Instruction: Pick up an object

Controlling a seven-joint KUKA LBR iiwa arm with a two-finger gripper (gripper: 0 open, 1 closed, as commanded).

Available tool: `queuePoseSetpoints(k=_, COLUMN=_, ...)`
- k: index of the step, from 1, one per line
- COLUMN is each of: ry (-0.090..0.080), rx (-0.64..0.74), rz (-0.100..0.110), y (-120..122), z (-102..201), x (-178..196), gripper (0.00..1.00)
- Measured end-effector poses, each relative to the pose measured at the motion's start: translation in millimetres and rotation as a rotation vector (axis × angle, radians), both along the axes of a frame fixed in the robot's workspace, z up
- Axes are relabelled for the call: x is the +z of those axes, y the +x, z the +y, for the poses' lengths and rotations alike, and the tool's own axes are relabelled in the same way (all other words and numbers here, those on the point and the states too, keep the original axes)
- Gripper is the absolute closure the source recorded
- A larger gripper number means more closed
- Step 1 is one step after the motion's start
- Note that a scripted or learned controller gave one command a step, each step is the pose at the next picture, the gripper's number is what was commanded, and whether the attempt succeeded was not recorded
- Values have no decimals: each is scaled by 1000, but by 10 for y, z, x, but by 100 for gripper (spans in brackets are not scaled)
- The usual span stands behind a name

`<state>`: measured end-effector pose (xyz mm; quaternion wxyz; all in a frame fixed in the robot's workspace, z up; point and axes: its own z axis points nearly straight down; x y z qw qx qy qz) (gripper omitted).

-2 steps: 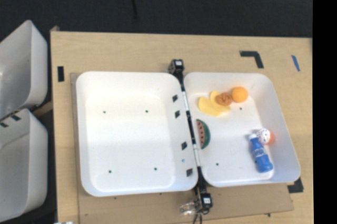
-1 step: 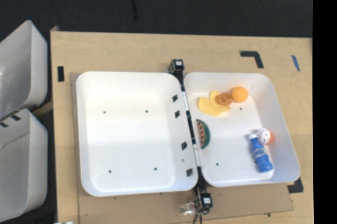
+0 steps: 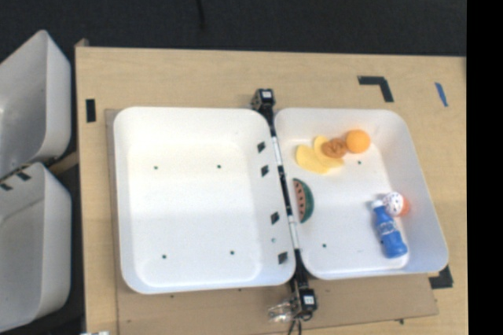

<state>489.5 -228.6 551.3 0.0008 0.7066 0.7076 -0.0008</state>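
Note:
The right bin point(image 3: 409, 137) holds several small objects. An orange ball point(image 3: 357, 140) lies near its far side, touching a small brown piece point(image 3: 335, 147) that rests on a yellow banana-like shape point(image 3: 315, 158). A watermelon slice point(image 3: 302, 200) lies against the bin's left wall. A blue bottle point(image 3: 388, 231) lies on its side at the near right, with a small white and orange ball point(image 3: 395, 204) at its far end.
The left bin point(image 3: 189, 200) sits beside the right one, joined along a centre divider with black clips point(image 3: 277, 168). Both rest on a tan board point(image 3: 196, 78). White containers point(image 3: 27, 168) stand off the board's left edge.

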Motion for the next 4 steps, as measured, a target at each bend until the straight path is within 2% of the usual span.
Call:
queuePoseSetpoints(k=3, ry=0, rx=0, rz=0, y=0, z=-1, x=0, gripper=100)
queuePoseSetpoints(k=4, ry=-3, rx=5, rz=-6, y=1140, z=14, x=-1, gripper=100)
